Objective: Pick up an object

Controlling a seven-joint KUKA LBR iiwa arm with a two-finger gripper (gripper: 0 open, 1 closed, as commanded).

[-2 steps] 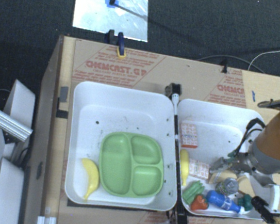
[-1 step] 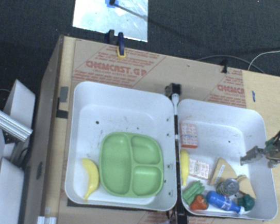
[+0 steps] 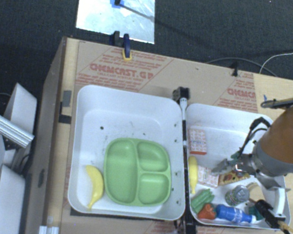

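The arm enters from 3 o'clock, its gripper [image 3: 230, 167] low over the right bin [image 3: 220, 119]; whether it is apart or together cannot be told, and nothing is visibly clamped in it. The gripper hangs just above a small printed packet [image 3: 230, 178]. At the bin's 6 o'clock lie a blue bottle [image 3: 234, 214], a red pepper [image 3: 207, 211] and a green vegetable [image 3: 202, 197]. A red-and-white card [image 3: 197, 140] lies toward 10 o'clock. The left bin [image 3: 132, 103] holds a green divided plate [image 3: 138, 172] and a banana [image 3: 94, 185] at 7 o'clock.
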